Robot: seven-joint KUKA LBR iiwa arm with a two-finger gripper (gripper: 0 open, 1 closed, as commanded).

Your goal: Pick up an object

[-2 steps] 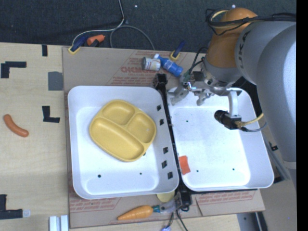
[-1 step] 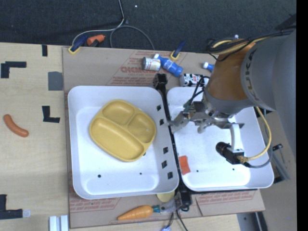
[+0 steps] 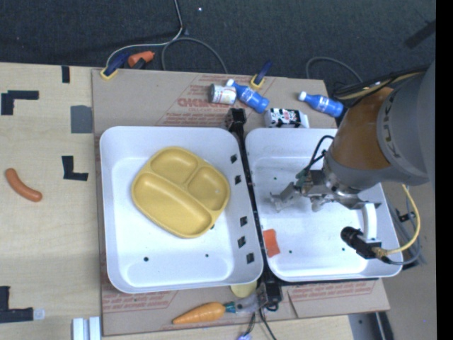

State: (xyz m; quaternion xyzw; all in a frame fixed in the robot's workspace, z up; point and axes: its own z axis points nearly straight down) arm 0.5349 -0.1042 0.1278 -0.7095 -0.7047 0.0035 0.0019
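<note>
A small orange block (image 3: 270,243) lies at the front left of the right bin (image 3: 311,261). A yellow divided plate (image 3: 181,190) rests in the left bin (image 3: 124,261). My gripper (image 3: 282,198) reaches into the right bin from the right, low over its floor, a little behind the orange block. I see nothing between its grey fingers, and they are too small and blurred to judge.
Behind the bins lie two blue bottles (image 3: 253,98) (image 3: 322,104), a white bottle (image 3: 223,93) and a black-and-white item (image 3: 287,117). A toy carrot (image 3: 200,313) lies in front of the bins. A sausage (image 3: 23,185) lies at far left. Cables cross the bench's back.
</note>
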